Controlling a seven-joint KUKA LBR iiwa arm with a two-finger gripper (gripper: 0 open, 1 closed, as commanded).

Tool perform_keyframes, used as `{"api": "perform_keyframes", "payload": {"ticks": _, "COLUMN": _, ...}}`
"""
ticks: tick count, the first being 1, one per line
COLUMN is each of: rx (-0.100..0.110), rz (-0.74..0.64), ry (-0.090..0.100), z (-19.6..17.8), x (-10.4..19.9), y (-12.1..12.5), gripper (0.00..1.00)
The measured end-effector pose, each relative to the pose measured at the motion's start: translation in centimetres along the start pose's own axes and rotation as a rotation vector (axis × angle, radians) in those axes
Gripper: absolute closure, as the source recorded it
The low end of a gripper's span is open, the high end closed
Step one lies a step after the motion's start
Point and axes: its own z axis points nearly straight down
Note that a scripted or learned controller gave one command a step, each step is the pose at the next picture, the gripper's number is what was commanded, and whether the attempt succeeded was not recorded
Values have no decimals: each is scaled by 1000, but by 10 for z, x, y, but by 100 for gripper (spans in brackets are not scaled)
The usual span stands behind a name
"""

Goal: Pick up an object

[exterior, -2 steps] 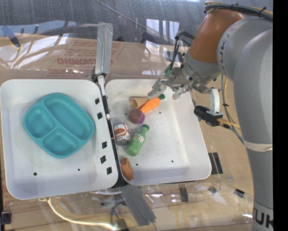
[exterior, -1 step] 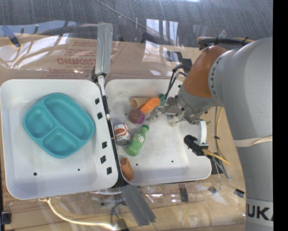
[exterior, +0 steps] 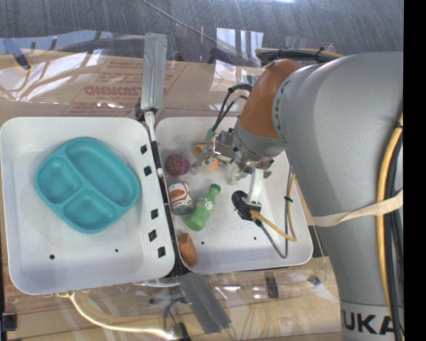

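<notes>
In the right-hand white bin: one round maroon fruit near the dividing wall; one small can with a red and white label just below it; one green bottle with a white label, lying tilted beside the can; one brown oblong piece at the lower left corner; one small orange and tan item, partly hidden under the wrist, kind not clear. Gripper low over the upper middle of this bin, by that orange item; whether it is spread or pressed together cannot be told. In the left-hand white bin: one teal divided plate, three compartments.
</notes>
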Motion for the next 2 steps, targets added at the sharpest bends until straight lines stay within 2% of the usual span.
{"api": "perform_keyframes", "payload": {"ticks": 1, "rx": 3, "rz": -5, "ry": 1, "z": -10, "x": 1, "y": 0, "gripper": 100}}
{"api": "perform_keyframes", "payload": {"ticks": 2, "rx": 5, "rz": 377, "ry": -1, "z": 1, "x": 12, "y": -38, "gripper": 100}}
